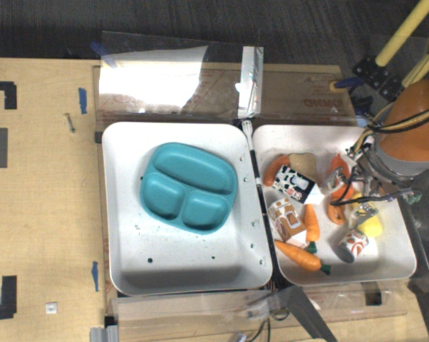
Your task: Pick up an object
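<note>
Orange-banded arm hides the right bin's far right corner; the claw is lost among cables, grip impossible to tell.

The arm is hanging over the right bin, its gripper sitting down among the clutter — carrots, a yellow piece, a black-and-white box. The left bin is holding a teal divided tray.
</note>
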Action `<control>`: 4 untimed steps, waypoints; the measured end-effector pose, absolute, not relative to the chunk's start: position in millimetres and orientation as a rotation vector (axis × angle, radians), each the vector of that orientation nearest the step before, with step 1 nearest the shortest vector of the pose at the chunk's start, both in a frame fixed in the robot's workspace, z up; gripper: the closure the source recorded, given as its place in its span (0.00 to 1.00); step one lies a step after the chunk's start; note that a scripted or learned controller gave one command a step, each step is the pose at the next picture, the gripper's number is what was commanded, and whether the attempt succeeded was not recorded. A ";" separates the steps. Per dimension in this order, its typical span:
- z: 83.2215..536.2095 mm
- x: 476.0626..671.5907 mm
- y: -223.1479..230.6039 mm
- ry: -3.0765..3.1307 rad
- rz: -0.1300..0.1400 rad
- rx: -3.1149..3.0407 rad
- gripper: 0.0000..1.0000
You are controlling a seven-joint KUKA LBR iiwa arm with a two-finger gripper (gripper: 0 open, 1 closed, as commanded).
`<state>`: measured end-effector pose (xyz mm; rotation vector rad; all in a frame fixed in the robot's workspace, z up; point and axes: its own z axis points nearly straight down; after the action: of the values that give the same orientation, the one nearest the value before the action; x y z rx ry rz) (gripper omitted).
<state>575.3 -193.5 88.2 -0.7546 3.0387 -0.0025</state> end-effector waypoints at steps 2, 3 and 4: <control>88.7 597.1 -144.3 3.015 -0.004 -0.848 0.00; 103.1 601.3 -142.9 3.001 -0.009 -0.844 1.00; 196.9 625.0 -164.4 2.995 -0.011 -0.892 1.00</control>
<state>625.0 -164.4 196.9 -0.8924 2.9953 -0.0109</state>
